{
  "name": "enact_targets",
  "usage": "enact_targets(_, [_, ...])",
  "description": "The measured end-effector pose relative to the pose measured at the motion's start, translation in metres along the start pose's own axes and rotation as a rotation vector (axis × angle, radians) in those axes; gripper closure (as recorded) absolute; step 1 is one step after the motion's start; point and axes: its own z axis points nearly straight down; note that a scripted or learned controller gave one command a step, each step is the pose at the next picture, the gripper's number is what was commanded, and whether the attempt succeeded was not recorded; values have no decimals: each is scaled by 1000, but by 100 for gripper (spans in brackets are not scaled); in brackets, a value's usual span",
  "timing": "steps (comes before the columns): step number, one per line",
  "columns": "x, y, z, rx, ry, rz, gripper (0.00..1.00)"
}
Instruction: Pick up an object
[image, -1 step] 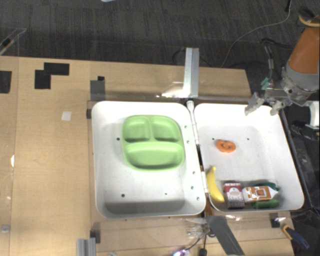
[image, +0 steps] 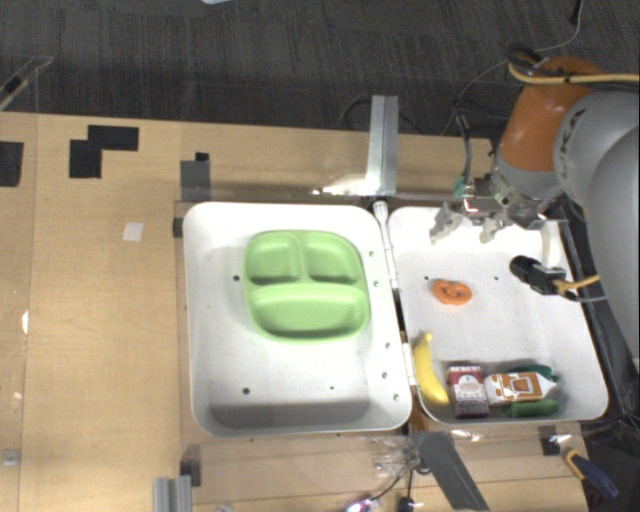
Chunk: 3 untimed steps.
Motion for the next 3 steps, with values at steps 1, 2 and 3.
enact_targets(1, [-45, -25, 51, -5, -1, 139, 0])
enact_targets(2, [24, -60, 49, -8, 2, 76, 0])
enact_targets(3, [9, -77, 48, -11, 1, 64, 0])
